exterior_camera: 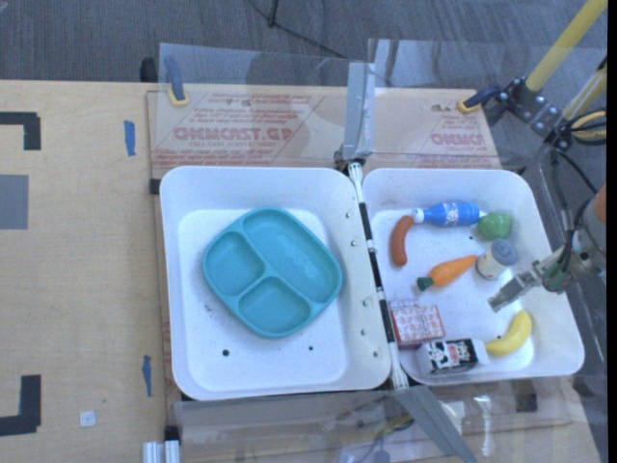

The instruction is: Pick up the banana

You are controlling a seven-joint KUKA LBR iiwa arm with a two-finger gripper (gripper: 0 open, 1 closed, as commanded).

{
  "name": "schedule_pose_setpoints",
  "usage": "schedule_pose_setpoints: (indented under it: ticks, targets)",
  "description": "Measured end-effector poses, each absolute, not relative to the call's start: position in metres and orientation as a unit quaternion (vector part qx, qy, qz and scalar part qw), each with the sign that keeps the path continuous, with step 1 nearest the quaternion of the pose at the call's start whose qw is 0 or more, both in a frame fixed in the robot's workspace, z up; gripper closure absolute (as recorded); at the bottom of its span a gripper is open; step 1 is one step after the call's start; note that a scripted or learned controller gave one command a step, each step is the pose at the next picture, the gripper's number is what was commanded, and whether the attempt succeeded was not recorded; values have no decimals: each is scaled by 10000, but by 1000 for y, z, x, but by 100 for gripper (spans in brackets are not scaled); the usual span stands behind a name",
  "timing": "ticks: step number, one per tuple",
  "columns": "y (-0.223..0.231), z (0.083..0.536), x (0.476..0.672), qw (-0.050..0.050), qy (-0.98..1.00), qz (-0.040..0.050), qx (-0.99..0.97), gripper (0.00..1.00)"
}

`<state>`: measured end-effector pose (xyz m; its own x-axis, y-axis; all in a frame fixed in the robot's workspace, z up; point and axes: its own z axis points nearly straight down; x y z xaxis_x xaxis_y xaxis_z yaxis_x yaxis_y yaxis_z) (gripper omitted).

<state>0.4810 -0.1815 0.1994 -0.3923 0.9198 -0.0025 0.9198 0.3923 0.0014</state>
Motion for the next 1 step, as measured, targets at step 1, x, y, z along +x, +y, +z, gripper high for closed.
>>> schedule_pose_setpoints:
  ticks: [1]
  targets:
    - [-196,88,482,51,8507,15,5257,0]
